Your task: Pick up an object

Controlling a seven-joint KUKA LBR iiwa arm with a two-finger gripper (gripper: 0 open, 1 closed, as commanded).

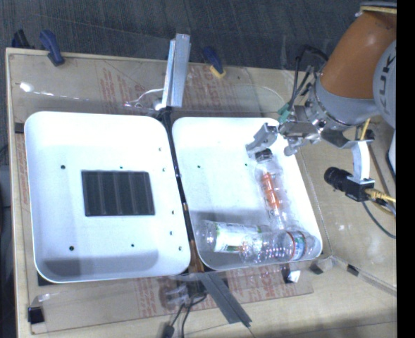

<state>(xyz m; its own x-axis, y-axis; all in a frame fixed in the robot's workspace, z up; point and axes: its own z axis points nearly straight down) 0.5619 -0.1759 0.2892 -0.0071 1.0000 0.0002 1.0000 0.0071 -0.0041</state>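
Two white bins sit side by side on the bench [348, 238], their inner rims touching along a dark seam.

The left bin [45, 160] holds one thing: a dark ribbed tray [118, 193], flat on the floor near the middle, its four long grooves running toward the near and far rims.

The right bin [207, 153] holds two clear plastic bottles. One bottle [272, 189] lies along the right wall, its cap end toward the far right corner; an orange label or insert shows through its middle, but no writing on it can be read. The second bottle [256, 241] lies along the near wall, from the near left corner to the near right corner, with a white and green label toward its left end; the print on it is too small to read. The two bottles meet or nearly meet near the near right corner.

The gripper [277, 141] hangs over the far right corner of the right bin, right above the cap end of the first bottle. Its fingers look spread, with nothing between them.

Red printed writing covers the bench surface around the bins, too faint to read. Part of a dark letter shows on the arm [355, 62] at its orange band. Blue clamps [52, 48] grip the far edge of the bench.
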